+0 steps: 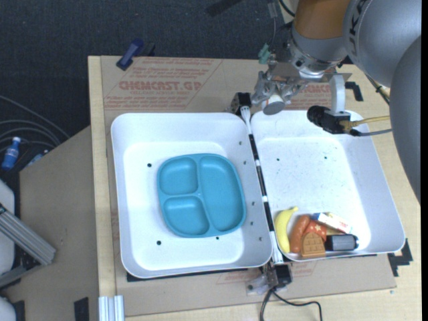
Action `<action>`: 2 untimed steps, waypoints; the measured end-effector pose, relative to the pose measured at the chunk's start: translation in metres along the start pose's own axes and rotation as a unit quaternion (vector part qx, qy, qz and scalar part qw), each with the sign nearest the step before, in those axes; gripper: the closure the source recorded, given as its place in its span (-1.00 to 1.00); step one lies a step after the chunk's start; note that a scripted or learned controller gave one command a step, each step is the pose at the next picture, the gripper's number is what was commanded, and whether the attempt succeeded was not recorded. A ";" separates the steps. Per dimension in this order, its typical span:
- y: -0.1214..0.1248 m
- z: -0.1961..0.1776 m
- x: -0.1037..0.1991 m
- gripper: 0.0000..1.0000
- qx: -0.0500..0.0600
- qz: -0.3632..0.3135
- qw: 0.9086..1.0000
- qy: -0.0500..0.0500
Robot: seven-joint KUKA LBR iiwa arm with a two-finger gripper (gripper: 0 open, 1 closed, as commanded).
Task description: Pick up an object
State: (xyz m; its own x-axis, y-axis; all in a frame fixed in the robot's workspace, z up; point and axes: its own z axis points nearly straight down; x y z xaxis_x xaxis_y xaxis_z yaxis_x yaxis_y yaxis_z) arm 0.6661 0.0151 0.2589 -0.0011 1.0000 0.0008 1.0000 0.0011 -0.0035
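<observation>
Where banana (285,227) lies, toys (319,236) crowd.

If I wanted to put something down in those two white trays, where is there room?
Most of the right bin floor lies bare, from its far wall down to the pile. Its near corner is crowded: banana, orange toy, tube. In the left bin, the blue plate leaves bare strips around it.

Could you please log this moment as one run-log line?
gripper: above bins' far edge, holding nothing | blue plate: left bin | banana: right bin
</observation>
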 end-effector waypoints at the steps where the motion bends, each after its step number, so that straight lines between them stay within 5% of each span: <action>1: 0.001 -0.007 0.006 1.00 -0.002 0.000 1.000 -0.001; 2: 0.000 -0.016 -0.046 1.00 -0.003 0.001 1.000 -0.001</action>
State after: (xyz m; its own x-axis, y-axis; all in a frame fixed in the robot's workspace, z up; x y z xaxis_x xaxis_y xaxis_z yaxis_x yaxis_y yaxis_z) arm 0.6667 -0.0306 0.2746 0.0007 1.0000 -0.0012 1.0000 -0.0007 0.0020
